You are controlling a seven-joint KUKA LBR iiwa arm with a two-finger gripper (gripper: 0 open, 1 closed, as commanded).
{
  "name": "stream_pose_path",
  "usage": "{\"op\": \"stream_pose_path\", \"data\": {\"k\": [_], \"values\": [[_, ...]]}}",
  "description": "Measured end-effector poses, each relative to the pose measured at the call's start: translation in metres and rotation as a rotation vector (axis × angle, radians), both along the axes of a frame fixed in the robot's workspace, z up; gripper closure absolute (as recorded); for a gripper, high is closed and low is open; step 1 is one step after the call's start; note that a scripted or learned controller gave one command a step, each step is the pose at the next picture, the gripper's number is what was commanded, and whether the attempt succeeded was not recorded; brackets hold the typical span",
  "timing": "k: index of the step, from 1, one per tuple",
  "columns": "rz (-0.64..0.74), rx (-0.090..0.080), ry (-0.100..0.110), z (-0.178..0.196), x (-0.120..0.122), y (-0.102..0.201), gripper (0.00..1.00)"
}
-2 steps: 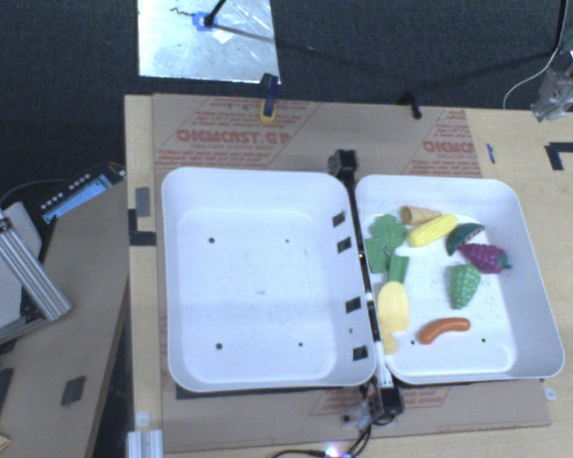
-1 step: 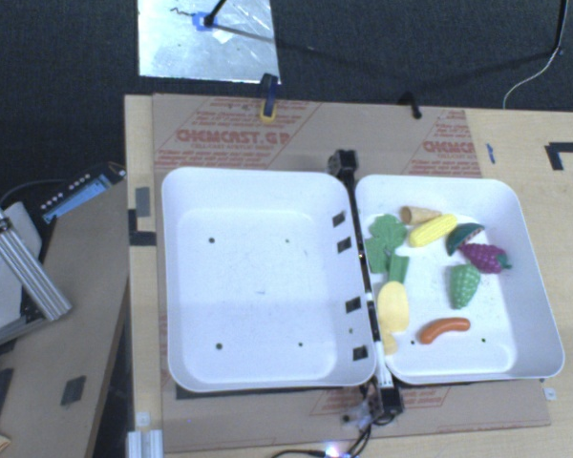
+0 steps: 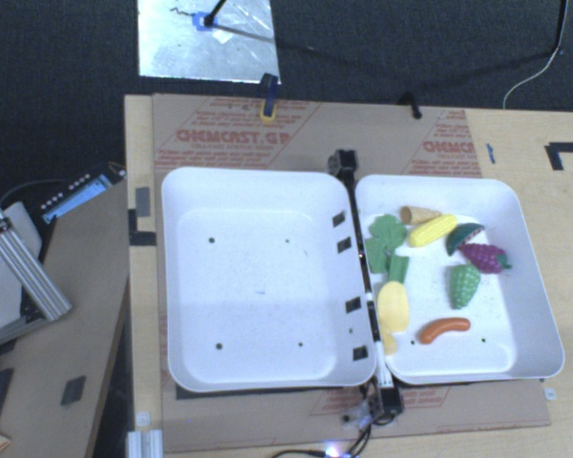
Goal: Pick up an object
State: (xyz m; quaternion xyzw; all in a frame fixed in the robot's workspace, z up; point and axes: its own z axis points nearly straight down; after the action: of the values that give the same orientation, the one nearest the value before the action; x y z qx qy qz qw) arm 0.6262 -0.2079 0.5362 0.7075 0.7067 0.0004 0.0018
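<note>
Brown board (image 3: 516, 141) marked with red lettering across the bench top, lying on dark carpet (image 3: 57, 65). On that board, two shallow white bins side by side, joined along a black hinge strip with small dark clips. Left bin (image 3: 258, 275) bare white inside, dotted with a few small dark holes. Right bin (image 3: 520, 351) holding the toy food, all gathered in its left and upper half. Beyond the board's far edge, a crinkled silver sheet (image 3: 205, 27) flat on the carpet, with a thin dark rod slanting across its top. At the left edge, an aluminium frame rail (image 3: 24, 265) leaning at a slant beside a pale side table. Thin black cable (image 3: 552, 36) curling down at top right. Among the toys, from larger to smaller: pale yellow fruit (image 3: 392, 305) against the bin's left wall; leafy green vegetable (image 3: 387, 232) just above it; yellow corn (image 3: 432, 229) touching a tan cone (image 3: 418, 215); purple grapes (image 3: 484, 255) near the right wall; bumpy green piece (image 3: 463, 284) just below the grapes; orange sausage (image 3: 443, 329) lying apart, nearest the front. Small yellow-and-blue clamp (image 3: 267, 98) at the board's far edge. State of the claw: cannot tell.
</note>
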Motion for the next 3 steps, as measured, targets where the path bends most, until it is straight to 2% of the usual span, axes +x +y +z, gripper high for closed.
{"op": "stream_pose_path", "data": {"k": [2,3], "values": [[0.001,0.001,0.0,-0.001,-0.041,0.001,1.0],[0.001,0.006,0.017,-0.158,-0.059,0.002,1.0]]}}
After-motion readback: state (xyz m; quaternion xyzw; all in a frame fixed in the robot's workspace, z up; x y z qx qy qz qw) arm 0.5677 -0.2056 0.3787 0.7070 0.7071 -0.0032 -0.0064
